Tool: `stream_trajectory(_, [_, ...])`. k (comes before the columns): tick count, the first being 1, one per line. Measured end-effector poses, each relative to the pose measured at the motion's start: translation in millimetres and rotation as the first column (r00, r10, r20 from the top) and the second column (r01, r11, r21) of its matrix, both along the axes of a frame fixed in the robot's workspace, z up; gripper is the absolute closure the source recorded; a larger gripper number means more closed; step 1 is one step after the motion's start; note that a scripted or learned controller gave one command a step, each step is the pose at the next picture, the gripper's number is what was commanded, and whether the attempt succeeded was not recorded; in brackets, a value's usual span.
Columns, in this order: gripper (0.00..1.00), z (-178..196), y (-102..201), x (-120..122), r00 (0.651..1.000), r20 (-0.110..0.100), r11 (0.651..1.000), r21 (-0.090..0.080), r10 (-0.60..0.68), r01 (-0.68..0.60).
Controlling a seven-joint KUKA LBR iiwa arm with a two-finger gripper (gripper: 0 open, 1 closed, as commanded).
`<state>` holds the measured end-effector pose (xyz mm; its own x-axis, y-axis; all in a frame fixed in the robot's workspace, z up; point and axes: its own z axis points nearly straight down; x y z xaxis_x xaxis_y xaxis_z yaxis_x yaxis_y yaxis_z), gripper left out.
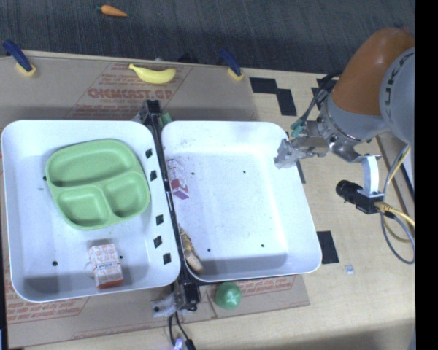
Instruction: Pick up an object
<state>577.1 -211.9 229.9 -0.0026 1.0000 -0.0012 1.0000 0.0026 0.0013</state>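
In the left white plastic bin (14,195), a small red-and-white carton (104,265) lies just below a green three-compartment tray (96,181). The grey tool (288,154) hangs over the right bin's (241,203) far-right rim; whether it is clenched cannot be told.

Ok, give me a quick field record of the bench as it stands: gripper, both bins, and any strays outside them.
gripper: over the right bin's right rim, nothing seen between its fingers
left bin: green divided tray, small carton near the front
right bin: small printed item by the left wall, tan object at the front-left corner
outside bins: banana behind them, green ball in front, orange piece on the floor
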Motion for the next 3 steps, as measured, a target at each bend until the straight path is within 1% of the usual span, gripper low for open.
stream_trajectory(1, [0.00, -1.5, 0.6, -0.6, 1.000, -0.003, 1.000, 0.001, 0.000, 0.000])
stream_trajectory(3, [0.00, -1.5, 0.6, -0.6, 1.000, -0.003, 1.000, 0.001, 0.000, 0.000])
